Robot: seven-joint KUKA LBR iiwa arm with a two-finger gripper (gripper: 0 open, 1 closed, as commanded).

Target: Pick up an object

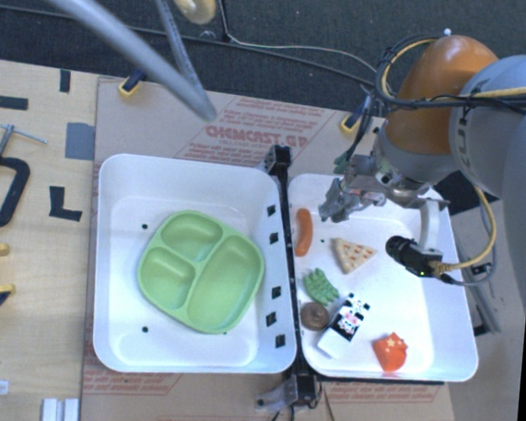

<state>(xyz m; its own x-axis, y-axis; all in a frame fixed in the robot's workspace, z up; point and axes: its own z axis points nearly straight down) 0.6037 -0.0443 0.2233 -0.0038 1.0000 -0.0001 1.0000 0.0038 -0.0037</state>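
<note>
— Where are we hovering?
— Our two-finger metal gripper point(336, 205) is hanging over the right white bin point(448, 311), nothing between its fingers — the orange sausage point(303, 232) is lying just beside.

We cannot tell how the gripper point(337, 206) holds its fingers; they blur into dark metal. At three o'clock the picture's edge cuts off the grey arm point(522, 110). Near the small carton point(344, 325), the brown round thing point(314, 314) is too small to name.
</note>
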